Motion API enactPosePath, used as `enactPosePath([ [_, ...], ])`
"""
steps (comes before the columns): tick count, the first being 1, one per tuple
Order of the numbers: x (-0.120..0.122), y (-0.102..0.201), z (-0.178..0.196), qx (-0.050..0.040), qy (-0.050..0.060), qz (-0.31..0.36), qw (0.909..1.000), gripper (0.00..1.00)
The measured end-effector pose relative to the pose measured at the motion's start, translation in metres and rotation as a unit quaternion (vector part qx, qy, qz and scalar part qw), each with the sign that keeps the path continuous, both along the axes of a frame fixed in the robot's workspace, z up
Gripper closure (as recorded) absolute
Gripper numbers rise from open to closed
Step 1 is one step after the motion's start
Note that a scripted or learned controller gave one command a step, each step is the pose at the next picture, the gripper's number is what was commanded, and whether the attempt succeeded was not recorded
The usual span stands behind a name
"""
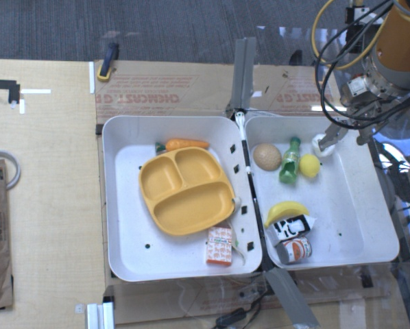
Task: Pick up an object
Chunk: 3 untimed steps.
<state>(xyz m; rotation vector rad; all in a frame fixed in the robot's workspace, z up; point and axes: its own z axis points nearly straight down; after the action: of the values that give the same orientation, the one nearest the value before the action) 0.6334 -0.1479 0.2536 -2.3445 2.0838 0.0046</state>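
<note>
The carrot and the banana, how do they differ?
The carrot is orange and nearly straight; the banana is yellow and curved. The carrot lies in the left bin against the far edge of the yellow plate; the banana lies in the right bin, just above a can. Both are lying flat, and the gripper holds neither.
</note>
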Motion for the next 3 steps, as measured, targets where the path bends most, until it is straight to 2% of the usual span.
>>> enactPosePath([
  [1,0.005,0.012,-0.028,0.0005,0.001,0.129,0.9916,0.0],
  [2,0.01,0.03,-0.163,0.0001,0.0,0.222,0.9751,0.0],
  [3,-0.063,0.024,-0.164,-0.0005,0.0,0.365,0.9308,0.0],
])
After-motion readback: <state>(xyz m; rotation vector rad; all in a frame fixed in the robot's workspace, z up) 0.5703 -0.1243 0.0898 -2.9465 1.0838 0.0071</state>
